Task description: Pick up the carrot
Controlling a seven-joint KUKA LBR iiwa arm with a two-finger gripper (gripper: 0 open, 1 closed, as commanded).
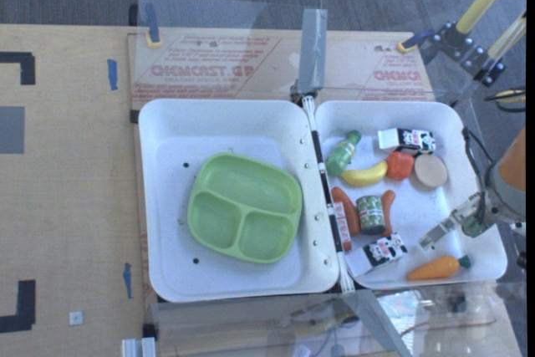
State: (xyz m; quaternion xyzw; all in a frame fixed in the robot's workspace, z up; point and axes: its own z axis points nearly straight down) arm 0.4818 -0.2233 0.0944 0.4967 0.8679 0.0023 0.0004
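Camera view: my gripper [445,232] hovers just far of the carrot [435,268], holding nothing; its opening I cannot tell.

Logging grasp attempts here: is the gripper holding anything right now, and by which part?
Nothing is held. The gripper hangs above the carrot, which lies in the right bin.

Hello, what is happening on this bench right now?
A robot arm reaches in from the right over the right bin, which holds toy foods. Its gripper hovers just above the carrot, which lies near the bin's front edge beside a small milk carton. The carrot is not yet picked up. The left bin holds a green divided plate.
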